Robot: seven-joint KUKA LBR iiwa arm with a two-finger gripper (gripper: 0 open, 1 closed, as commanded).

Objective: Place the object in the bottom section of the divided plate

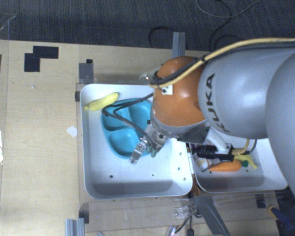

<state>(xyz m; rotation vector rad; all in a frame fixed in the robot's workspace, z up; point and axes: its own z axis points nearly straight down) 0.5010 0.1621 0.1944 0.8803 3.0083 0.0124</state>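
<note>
**Over the plate's near edge: pincer low, hold not made out**

At the left, bare tabletop is seen, and beside it the left bin. A banana lies in that bin's far left corner, just beside the rim of the plate, perhaps touching it. The blue plate is set in the bin's far half and is split by raised ridges. Its bottom section is judged to be the wide compartment nearest the camera.

The pincer is tilted low over the right end of that compartment, close to the plate's rim. Whether it is open or closed cannot be told, nor whether anything is held in it. Further right, much of the bench is covered by the arm. Beneath it, a carrot lies in the right bin, well apart from the plate.

Which object is meant is not settled by the view. The banana and the carrot are both outside the plate, so the placing is judged not yet done.

For the step to be done well, the pincer should be centred further left, over the middle of the bottom section and away from the ridge and rim. Any load should be lowered close to the plate's floor before release, so that it is not bounced out. The lift away should be made straight up, so that the plate is not dragged.
</note>
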